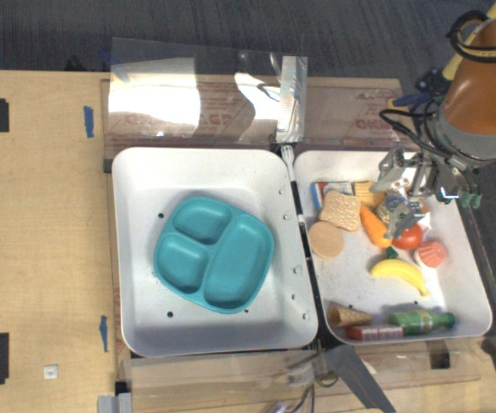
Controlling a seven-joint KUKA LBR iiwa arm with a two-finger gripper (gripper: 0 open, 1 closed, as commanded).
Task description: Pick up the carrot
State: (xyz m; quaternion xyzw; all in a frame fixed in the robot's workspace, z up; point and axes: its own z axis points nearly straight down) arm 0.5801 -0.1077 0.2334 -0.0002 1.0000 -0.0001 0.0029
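The carrot [373, 225] lies slanted in the right bin [468, 256], orange with a green tip at its lower right end. My gripper [400, 206] hangs over the bin's upper right part, its metal fingers pointing down just right of the carrot, close to the red tomato [409, 237]. Nothing shows between the fingers. The orange-banded arm reaches in from the upper right corner.
Around the carrot lie a cracker [341, 211], a round cookie [325, 240], a banana [399, 273], a pink-red fruit [433, 254], an ice-cream cone [349, 315] and a green bottle [420, 321]. The left bin [136, 188] holds a teal divided plate [214, 253].
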